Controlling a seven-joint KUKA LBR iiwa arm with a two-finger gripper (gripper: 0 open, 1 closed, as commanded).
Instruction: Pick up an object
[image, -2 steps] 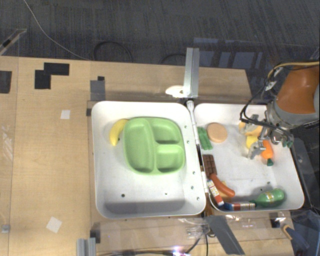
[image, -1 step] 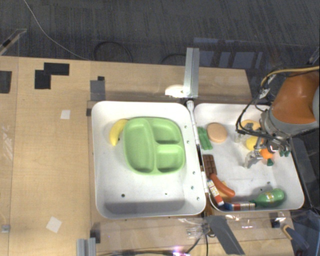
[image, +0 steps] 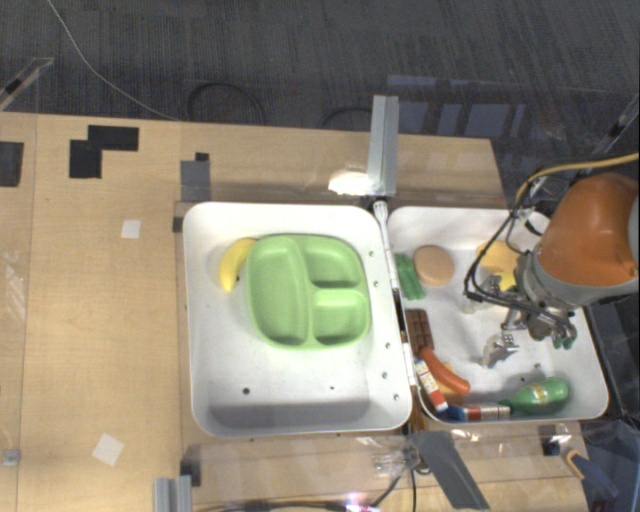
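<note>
The gripper (image: 497, 350) hangs low over the right bin (image: 600, 400), and I cannot tell if it is released or clenched. At about five o'clock from it, near, lies a green bottle (image: 537, 394) on its side. It looks like light, stiff plastic, smooth and round, so it may roll; I would take it across the middle of the body. At eight o'clock lies a sausage (image: 443, 372), probably softer. The left bin (image: 215, 300) holds a green tray (image: 303, 288).
</note>
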